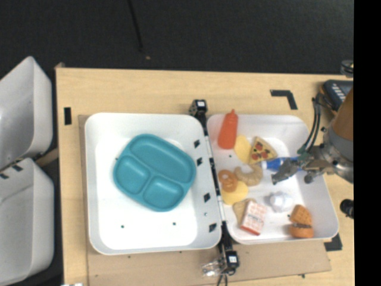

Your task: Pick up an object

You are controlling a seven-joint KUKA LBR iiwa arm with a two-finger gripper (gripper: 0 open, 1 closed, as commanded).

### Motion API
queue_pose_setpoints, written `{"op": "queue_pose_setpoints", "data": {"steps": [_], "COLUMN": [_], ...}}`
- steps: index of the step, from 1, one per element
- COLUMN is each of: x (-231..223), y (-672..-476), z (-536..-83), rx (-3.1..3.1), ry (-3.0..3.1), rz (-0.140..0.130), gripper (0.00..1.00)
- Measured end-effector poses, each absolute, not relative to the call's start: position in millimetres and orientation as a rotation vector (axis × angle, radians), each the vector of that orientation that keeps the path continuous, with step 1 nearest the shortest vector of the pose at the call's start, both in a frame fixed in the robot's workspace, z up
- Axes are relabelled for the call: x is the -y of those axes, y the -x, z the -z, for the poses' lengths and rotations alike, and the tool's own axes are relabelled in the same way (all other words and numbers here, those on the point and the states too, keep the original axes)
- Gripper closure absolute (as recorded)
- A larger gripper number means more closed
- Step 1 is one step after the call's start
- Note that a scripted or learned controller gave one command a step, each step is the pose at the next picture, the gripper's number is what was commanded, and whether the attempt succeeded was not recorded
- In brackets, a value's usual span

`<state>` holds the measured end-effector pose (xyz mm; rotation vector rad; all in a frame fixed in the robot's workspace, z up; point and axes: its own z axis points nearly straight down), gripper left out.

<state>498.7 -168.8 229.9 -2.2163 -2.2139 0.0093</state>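
Note:
The right bin [297, 124] holds several toy foods. An orange bottle [227, 130] lies at its far left, with a yellow piece [242, 148] and a pizza slice [261, 151] beside it. A small blue object [274, 163] lies at mid-bin. Nearer the front are a tan pretzel shape [233, 178], a yellow block [236, 193], a red-and-white carton [255, 217], a pale ball [277, 201] and an orange burger-like piece [300, 221]. My gripper [296, 175] hangs low over the bin's right part, just right of the blue object, open, with nothing between its fingers.
The left bin [101, 219] carries a teal divided plate [155, 171]. A raised divider with black clips [207, 177] separates the two bins. The arm's wrist and cables [333, 142] enter over the right bin's right rim.

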Motion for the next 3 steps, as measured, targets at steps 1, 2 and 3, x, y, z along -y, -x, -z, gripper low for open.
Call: {"op": "queue_pose_setpoints", "data": {"steps": [1, 2, 3], "x": [168.6, 173.3, 178.2], "y": [-500.7, -506.6, -503.9], "z": [-233.7, -186.9, -122.3], "rx": [2.222, 2.218, 2.216], "ry": [2.219, 2.22, 2.219], "rz": [-0.003, -0.006, -0.007], "gripper": [0.0, 0.0, 0.0]}}
